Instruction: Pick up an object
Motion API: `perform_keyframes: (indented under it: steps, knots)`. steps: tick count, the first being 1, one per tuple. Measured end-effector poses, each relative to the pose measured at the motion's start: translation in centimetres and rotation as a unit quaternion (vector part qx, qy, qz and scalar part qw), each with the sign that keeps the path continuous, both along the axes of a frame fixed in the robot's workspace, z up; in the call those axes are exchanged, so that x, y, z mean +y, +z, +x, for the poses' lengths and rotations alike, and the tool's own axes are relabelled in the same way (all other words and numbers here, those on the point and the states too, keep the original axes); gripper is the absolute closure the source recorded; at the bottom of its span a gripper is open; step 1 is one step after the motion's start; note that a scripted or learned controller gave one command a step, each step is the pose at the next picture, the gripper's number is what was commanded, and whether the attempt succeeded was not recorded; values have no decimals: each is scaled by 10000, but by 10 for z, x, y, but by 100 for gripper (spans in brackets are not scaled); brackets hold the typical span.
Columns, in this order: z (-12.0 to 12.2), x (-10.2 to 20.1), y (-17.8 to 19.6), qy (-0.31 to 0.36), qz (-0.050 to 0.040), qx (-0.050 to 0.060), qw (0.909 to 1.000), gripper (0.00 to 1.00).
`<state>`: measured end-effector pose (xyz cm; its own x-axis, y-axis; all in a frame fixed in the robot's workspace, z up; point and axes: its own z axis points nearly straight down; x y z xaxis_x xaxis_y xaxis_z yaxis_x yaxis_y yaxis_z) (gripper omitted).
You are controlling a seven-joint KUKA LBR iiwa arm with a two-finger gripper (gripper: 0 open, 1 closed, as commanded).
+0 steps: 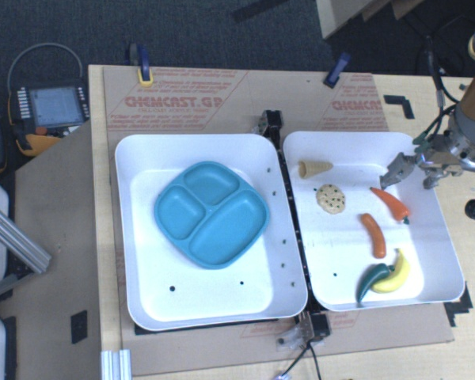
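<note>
Cardboard-topped bench (222, 93), two white bins. Grey two-finger gripper (412, 170) at the right bin's (427, 287) 2 o'clock, fingers spread, holding nothing, just above the red-orange plastic chili pepper (390, 202). Best descend straight and straddle its narrow width before closing.

— What carries everything here?

— A bench (222, 93) topped with a brown sheet printed in red lettering, seen from above at a slant.

— And what rests directly on it?

— Two shallow white bins, side by side and nearly touching along their inner edges. The left bin (134, 236) is the larger in view; the right bin (332, 287) sits just beside it, tilted slightly.

— Anything else on the bench?

— A yellow clamp (145, 74) grips the far edge on the left, and a blue clamp (336, 70) grips the same edge further right. Small black fittings (271, 121) sit between the bins at the far and near ends.
</note>
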<state>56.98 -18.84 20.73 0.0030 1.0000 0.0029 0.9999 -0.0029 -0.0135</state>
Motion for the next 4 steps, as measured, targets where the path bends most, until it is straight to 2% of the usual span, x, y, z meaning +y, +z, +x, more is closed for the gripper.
perform_keyframes:
  steps: [1, 3, 4]
  knots:
    - [3, 0, 7, 17, -15, -67, 10000, 0]
    - [0, 5, -118, 16, -2, -36, 10000, 0]
    - [0, 6, -123, 14, -4, -53, 10000, 0]
